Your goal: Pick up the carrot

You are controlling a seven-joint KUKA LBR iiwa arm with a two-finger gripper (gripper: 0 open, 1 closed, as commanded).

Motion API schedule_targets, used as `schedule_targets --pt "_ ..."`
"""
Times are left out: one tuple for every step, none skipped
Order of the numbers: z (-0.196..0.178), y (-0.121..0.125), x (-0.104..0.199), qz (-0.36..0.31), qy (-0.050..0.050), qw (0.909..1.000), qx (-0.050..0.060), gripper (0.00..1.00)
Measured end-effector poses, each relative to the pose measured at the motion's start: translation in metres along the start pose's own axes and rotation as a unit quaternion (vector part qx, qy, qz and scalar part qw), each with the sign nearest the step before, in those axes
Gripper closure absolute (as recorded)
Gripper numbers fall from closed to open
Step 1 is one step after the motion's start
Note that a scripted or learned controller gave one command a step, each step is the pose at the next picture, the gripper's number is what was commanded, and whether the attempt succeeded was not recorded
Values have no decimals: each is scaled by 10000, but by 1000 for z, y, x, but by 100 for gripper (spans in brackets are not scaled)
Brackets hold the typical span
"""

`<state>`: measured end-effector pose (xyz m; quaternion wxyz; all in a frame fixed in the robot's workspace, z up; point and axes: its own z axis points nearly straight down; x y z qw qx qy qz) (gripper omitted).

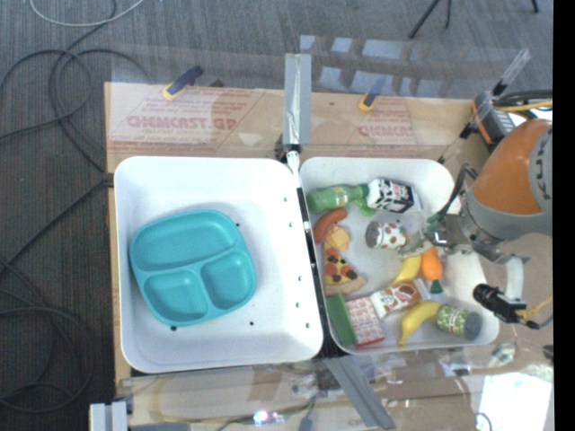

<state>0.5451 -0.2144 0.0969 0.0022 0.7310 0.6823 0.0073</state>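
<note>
Carrot (432,266) lies in the right bin (446,176), toward its right side, orange body w/ green top pointing down-screen. It's boxed in: a small banana (409,268) touches it on the left, a bigger banana (415,318) sits just below, a white cup w/ red print (387,234) is up-left, a red/white carton (393,300) is near its lower left.

Pincer (439,233) sits just above the carrot's upper end at the tip of the arm (510,187), which comes in from the right. Can't tell if it's apart or together: the wrist hides most of it and it's too small and dark to read. Nothing seen between the tips, so carrot not held as far as I can judge.

Risks, my judgement:
- Crowding. A descent slightly left would prob. catch the small banana instead of, or along w/, the carrot.
- Carrot is tapered and smooth-looking, so a grip near the thin end could squirt it out.
- Pincer looks closer to the carrot's top end than its middle, so an off-centre grab could let it pivot and drop.
- Bin's right wall is close, so the wrist may clip it.

Left bin (180,173) w/ the teal divided tray (191,265) is well apart, no factor.
</note>
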Motion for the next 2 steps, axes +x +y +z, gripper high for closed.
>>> schedule_targets --pt "6 -17 6 -200 -78 9998 -30 100" --pt "-110 -13 97 -171 -37 9998 103 100"
